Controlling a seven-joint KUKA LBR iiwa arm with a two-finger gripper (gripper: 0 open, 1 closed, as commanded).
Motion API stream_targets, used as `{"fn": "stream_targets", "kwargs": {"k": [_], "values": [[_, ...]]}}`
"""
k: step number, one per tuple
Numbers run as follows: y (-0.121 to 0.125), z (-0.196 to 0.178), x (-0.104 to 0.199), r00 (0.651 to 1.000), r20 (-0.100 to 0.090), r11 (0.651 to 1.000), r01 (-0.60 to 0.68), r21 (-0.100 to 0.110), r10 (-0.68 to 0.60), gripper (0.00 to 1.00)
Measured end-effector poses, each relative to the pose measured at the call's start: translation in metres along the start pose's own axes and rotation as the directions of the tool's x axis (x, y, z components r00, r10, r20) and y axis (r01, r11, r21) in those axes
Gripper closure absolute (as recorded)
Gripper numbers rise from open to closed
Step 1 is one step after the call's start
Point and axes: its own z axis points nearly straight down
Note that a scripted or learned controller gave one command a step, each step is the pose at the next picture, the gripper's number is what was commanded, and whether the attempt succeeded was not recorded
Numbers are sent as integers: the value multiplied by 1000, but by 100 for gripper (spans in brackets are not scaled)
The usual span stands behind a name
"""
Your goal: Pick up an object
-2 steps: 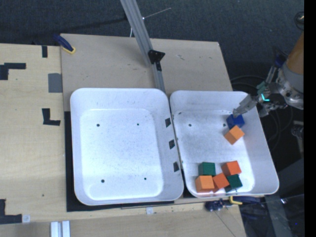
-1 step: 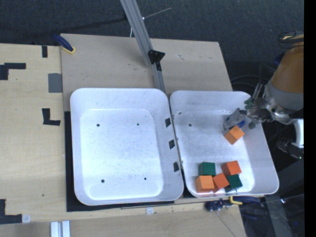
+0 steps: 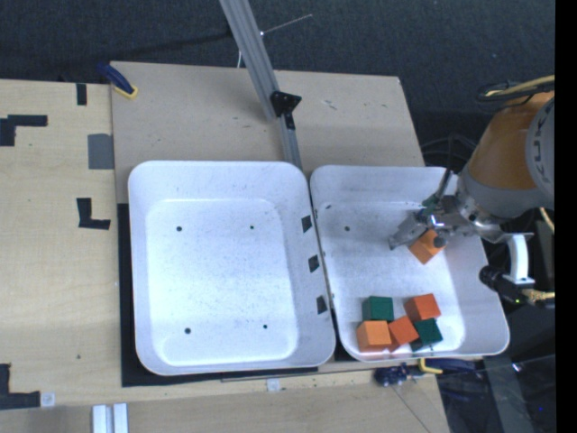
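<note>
Near edge of right bin (image 3: 469, 336): cluster of orange and green blocks (image 3: 398, 323), touching each other. Farther up in the same bin, the claw (image 3: 424, 235) is closed on an orange block (image 3: 425, 249), which sits tilted, one corner down; no clear long axis. Arm (image 3: 509, 165) reaches in from the right, wrist angled down-left. Left bin (image 3: 144, 188) alongside on the counter (image 3: 54, 242).
</note>
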Motion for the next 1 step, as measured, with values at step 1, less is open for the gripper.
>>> {"fn": "stream_targets", "kwargs": {"k": [1], "values": [[5, 28, -3, 1000, 9, 1000, -2, -22, 2, 0]]}}
